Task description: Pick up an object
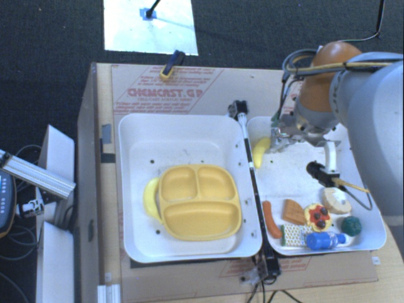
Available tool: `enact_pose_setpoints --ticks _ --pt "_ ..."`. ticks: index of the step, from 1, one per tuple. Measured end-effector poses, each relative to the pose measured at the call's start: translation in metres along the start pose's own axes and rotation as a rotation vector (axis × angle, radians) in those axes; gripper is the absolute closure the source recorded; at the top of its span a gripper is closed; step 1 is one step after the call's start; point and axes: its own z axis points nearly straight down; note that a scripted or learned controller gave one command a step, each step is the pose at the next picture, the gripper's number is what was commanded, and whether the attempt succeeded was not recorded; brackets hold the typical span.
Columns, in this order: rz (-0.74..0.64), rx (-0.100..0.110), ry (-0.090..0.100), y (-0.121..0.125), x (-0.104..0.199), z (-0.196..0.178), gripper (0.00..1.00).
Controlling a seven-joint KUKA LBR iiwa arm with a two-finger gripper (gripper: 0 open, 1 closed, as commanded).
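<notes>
The grey arm [366, 100] reaches over the right bin [297, 175], its gripper [281, 141] low at the bin's far left corner, beside a yellow banana-like piece [259, 151]. Whether the fingers are wide or narrow I cannot tell. This looks like the reach step; next it should close on the piece and lift. The left bin [136, 169] holds a yellow divided plate [199, 201]

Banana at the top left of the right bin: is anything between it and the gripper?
Nothing visible stands between them. The gripper is low in the right bin, right beside the banana at the bin's upper left corner. The other toy foods cluster along the bin's near edge, away from that path.
</notes>
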Motion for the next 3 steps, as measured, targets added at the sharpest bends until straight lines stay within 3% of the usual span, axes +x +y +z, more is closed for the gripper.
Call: enact_pose_setpoints --ticks 1,2,3 --pt "0.006 0.001 0.002 -0.070 0.001 0.011 1.00" --pt "0.006 -0.001 0.002 -0.069 0.001 0.011 0.00" --pt "0.004 -0.001 0.001 -0.005 -0.002 0.011 0.00"
